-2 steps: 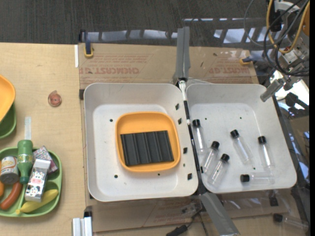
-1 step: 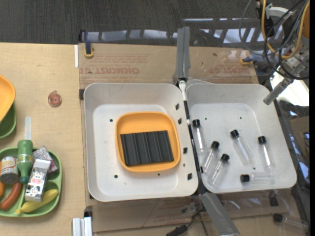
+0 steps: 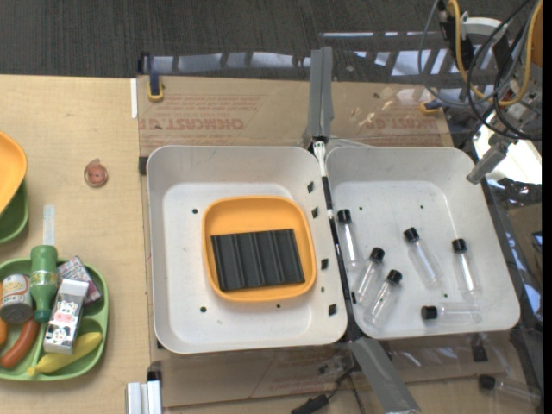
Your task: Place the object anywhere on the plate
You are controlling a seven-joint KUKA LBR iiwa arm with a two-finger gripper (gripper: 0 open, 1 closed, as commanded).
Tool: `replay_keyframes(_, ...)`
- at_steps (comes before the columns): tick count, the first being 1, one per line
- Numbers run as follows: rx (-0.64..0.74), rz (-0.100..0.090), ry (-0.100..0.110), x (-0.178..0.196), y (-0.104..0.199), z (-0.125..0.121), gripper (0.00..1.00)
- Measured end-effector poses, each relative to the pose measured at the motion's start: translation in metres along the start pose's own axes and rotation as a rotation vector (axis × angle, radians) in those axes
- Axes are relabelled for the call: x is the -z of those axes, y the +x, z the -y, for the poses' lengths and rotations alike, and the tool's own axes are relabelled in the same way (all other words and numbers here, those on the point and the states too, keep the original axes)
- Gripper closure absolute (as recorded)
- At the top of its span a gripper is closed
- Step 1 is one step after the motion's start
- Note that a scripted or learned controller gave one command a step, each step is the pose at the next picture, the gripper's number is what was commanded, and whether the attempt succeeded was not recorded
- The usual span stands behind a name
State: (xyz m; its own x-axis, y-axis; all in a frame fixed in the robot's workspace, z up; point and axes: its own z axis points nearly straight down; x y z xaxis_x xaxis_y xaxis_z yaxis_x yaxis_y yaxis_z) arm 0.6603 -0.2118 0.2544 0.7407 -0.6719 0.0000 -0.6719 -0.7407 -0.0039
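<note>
An orange plate (image 3: 259,218) sits in the middle of the left bin (image 3: 172,257). A black ribbed rectangular object (image 3: 259,260) lies flat on the plate, fully within its rim. At the far right rim of the right bin (image 3: 483,231), a grey slanted piece of my gripper (image 3: 486,164) pokes in. It is well apart from the plate and the black object. Nothing is seen held by it.
Several clear vials with black caps (image 3: 418,253) lie scattered in the right bin. Cables (image 3: 483,50) hang at the upper right. On the wooden table to the left stand a green tray of toy food (image 3: 52,317) and a small pink item (image 3: 97,173).
</note>
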Motion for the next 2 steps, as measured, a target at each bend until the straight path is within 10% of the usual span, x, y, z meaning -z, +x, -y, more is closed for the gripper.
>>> replay_keyframes(2, 0.54, 0.001, 0.001, -0.0086, 0.0046, -0.0055, 0.0)
